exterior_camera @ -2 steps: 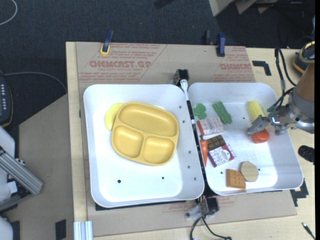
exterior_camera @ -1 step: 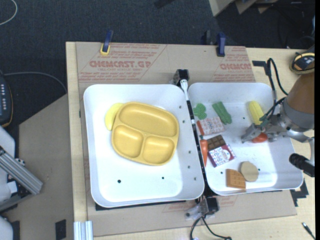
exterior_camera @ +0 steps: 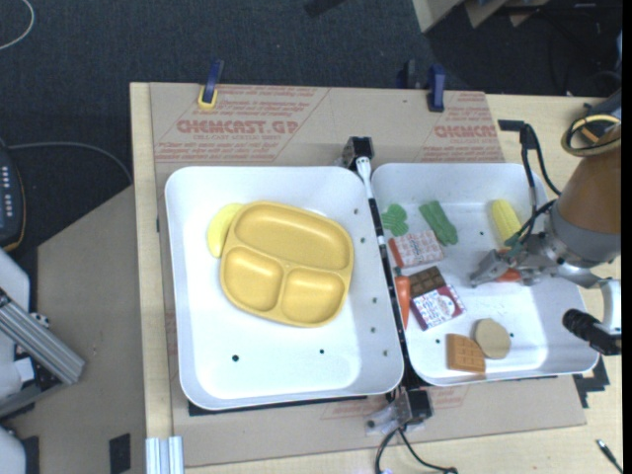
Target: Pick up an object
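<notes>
Two shallow white bins side by side on a brown-papered bench, seen from above at a slant

In the left bin (exterior_camera: 197, 354), a yellow divided plate (exterior_camera: 284, 262) with three compartments, lying flat near the bin's middle; just beyond its upper-left edge, a paler yellow piece (exterior_camera: 219, 229) peeking out from under or beside it, touching

In the right bin (exterior_camera: 553, 358), a scatter of small toy foods: a light green piece (exterior_camera: 395, 217) near the divider, a darker green pod-like piece (exterior_camera: 437, 221) just beside it, a yellow corn cob (exterior_camera: 505, 219) toward the far right part, a pink-and-white packet (exterior_camera: 418, 249) below the green pieces, a brown chocolate-like block (exterior_camera: 428, 281) touching a red-and-white packet (exterior_camera: 435, 307), an orange carrot-like stick (exterior_camera: 403, 300) along the divider, a tan cracker (exterior_camera: 464, 354) near the front wall, and a round beige cookie (exterior_camera: 493, 339) touching the cracker's right side

Reaching in from the right, the grey arm with its orange band (exterior_camera: 597, 197); gripper (exterior_camera: 494, 269) low over the right bin's middle-right, between the corn cob and the cookie, fingers pointing left and slightly spread, with nothing visibly clamped between them; a small red-orange bit (exterior_camera: 510, 276) just by the fingers, whether touching them impossible to tell

Two clamps, yellow (exterior_camera: 208, 92) and blue (exterior_camera: 435, 87), at the far edge of the bench
</notes>
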Action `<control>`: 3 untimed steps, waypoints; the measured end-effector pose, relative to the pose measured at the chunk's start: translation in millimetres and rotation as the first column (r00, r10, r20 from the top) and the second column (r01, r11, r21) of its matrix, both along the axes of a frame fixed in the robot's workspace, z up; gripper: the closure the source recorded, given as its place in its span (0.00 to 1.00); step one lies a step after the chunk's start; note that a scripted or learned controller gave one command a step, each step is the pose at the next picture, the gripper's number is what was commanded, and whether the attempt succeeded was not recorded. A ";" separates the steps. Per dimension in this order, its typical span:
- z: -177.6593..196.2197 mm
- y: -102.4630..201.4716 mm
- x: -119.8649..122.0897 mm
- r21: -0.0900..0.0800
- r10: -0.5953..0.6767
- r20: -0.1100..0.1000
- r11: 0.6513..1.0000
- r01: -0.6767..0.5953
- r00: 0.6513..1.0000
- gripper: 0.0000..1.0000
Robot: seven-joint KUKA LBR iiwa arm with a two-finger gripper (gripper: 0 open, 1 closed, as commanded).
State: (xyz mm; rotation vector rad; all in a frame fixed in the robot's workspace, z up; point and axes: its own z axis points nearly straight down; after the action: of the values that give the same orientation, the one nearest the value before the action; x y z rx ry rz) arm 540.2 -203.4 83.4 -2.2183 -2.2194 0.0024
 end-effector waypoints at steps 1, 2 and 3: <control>12.5 -1.0 1.0 -0.002 -0.001 0.005 1.000 0.001 1.000 1.00; 76.1 -0.2 2.1 -0.005 0.000 0.011 1.000 0.000 1.000 1.00; 132.4 -8.6 -3.5 -0.006 -0.001 0.011 1.000 0.001 1.000 1.00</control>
State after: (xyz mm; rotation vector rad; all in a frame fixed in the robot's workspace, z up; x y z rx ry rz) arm 536.7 -212.0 215.8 -2.2283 -2.2267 -0.0039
